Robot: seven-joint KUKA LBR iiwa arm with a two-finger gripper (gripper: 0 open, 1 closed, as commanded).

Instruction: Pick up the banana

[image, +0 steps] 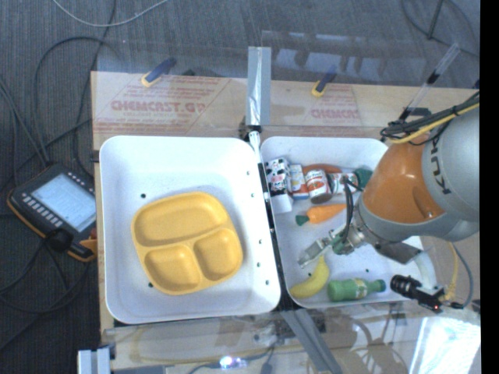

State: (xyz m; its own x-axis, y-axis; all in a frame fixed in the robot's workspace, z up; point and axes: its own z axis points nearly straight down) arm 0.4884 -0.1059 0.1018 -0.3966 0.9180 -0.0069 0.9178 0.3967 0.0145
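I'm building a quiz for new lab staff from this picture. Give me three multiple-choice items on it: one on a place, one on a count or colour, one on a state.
1. Where does the banana lie?
A. On the yellow tray
B. In the right bin, near its front wall
C. On the floor

2. How many compartments has the yellow tray?
A. Three
B. Five
C. One

3. How does the green bottle rest?
A. Upright
B. Held up by the gripper
C. On its side

Answers:
1 B: it lies in the right bin, left of the green bottle.
2 A: one long section above two smaller ones.
3 C: it lies flat on the bin floor, with the gripper above the banana.
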